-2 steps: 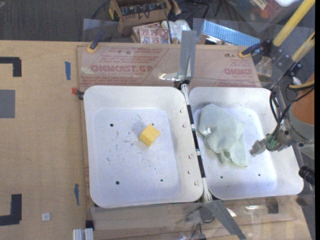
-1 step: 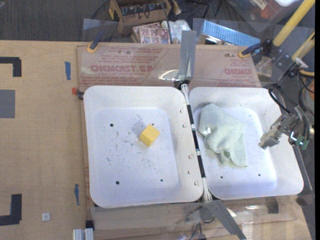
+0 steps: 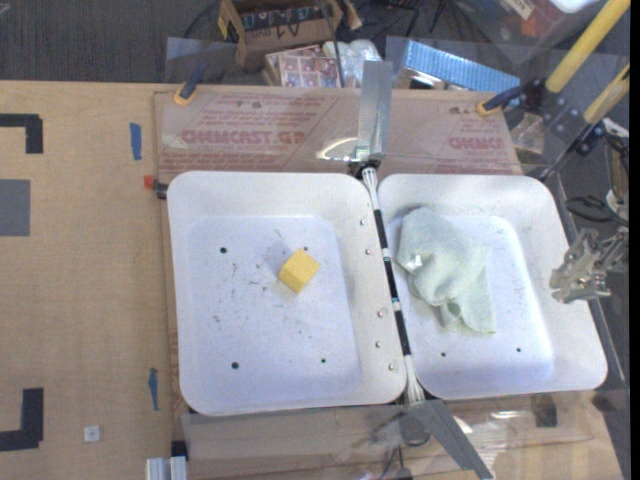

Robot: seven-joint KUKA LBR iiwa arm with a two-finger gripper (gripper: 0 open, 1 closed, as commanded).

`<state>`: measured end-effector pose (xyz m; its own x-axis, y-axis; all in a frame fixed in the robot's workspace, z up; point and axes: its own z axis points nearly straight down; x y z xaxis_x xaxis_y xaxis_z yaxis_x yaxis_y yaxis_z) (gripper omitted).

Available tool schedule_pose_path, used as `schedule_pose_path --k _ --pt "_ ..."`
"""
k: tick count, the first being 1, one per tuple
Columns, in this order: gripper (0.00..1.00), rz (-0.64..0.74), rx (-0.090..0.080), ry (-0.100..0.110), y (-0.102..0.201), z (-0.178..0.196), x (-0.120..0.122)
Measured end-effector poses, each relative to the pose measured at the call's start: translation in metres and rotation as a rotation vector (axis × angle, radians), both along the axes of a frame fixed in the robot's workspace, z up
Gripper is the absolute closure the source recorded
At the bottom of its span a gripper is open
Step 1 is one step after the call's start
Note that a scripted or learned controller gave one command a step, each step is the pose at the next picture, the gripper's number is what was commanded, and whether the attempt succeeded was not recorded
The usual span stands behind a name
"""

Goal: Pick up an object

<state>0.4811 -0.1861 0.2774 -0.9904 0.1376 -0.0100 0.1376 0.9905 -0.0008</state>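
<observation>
A small yellow block lies near the middle of the left bin. A crumpled pale green cloth lies in the right bin, toward its left side and close to the divider between the bins.
A metal divider runs between the two bins. A small metal fixture sits at the right bin's right rim. Behind the bins stands a cardboard sheet, with clutter and yellow poles further back. The wooden bench extends to the left.
</observation>
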Motion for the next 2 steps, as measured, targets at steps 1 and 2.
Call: schedule_pose_path --k 1,2 --pt "1.0 -0.104 0.003 0.005 0.034 -0.086 0.0" --pt "1.0 0.441 -0.003 0.001 0.02 -0.188 0.001"
